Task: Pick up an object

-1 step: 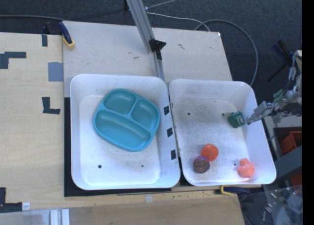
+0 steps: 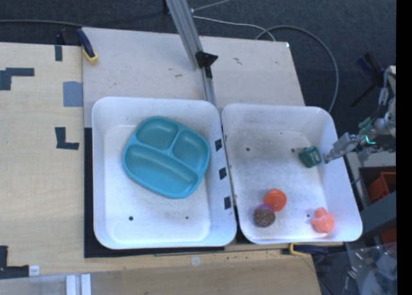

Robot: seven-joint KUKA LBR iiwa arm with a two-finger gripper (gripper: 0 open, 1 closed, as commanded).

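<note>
Four small things lie in the right bin (image 2: pixel 283 112), and any of them would serve you as the object to pick up. Nearest the arm is a small green piece (image 2: pixel 310 156), at the right of centre in the frame, close to the bin's right wall. Lower down sit an orange ball (image 2: pixel 275 199) and, just beside it and to its lower left, a dark speckled ball (image 2: pixel 263 216); whether the two touch I cannot tell. A pink-orange lump (image 2: pixel 323 221) rests toward the lower right corner of that bin, apart from the others.

You have the gripper (image 2: pixel 339 146) at the right edge of the frame, over the bin's right wall, its tip just beside the green piece. It is too small and blurred here to tell how far the pincer stands apart, and nothing can be seen between its tips, so treat it as holding nothing.

By my reading, you are at the approach step, with the green piece as the likely target. The next move calls for bringing the tip squarely over that piece, straddling it and closing, while keeping off the wall beside it.

Further left, the other bin (image 2: pixel 103 158) holds a blue divided plate (image 2: pixel 167 156), which is out of your way.
</note>
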